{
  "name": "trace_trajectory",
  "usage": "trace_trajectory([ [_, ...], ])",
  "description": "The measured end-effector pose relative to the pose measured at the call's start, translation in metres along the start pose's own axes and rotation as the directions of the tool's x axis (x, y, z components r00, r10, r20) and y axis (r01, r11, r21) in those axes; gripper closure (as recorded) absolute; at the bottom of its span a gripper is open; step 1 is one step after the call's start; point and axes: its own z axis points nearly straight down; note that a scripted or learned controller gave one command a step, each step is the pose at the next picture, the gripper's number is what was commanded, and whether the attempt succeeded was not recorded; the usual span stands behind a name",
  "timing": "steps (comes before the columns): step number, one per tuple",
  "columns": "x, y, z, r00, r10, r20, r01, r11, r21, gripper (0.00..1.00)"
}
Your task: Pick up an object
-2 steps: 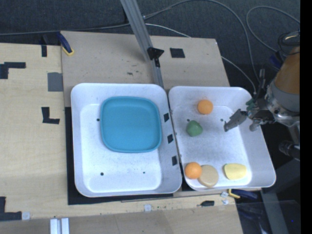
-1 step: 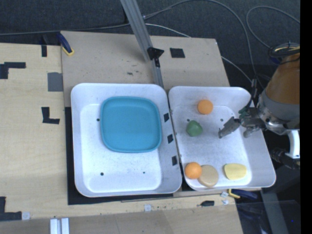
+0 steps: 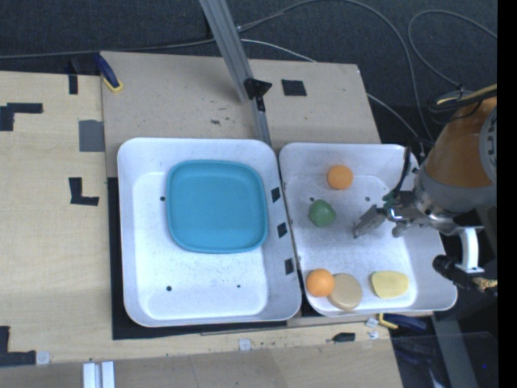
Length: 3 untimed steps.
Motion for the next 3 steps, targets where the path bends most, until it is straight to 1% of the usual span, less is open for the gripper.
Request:
trace_trajectory([
  [1,0.000,0.000,0.051,1.000,-0.001,0.001,0.001,1.000,-0.004,0.00],
  [2,0.000,0.000,0.040,1.000,0.000,0.002,0.000,1.000,-0.005,1.00],
  [3,-0.004,0.001,-0.002,1.000,0.000,0.002,0.000,1.000,-0.008,1.00],
])
